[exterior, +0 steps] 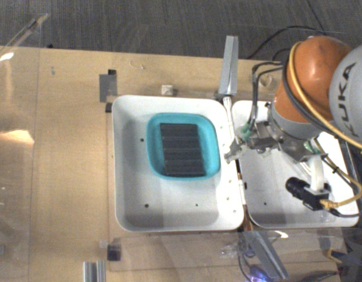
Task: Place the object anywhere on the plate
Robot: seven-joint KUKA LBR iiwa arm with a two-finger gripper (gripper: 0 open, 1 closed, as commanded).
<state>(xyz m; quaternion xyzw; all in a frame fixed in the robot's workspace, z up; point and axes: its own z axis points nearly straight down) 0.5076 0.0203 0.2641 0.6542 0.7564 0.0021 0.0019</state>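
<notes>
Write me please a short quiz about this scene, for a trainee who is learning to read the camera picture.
1. True or false: the dark ribbed block lies on the teal plate.
2. Choose one: the plate sits in A) the view's left bin, B) the view's right bin, C) neither bin.
3. Fill in: the band on the arm, above the hand, is ___ in colour.

Key: 1 true; 2 A; 3 orange.
</notes>
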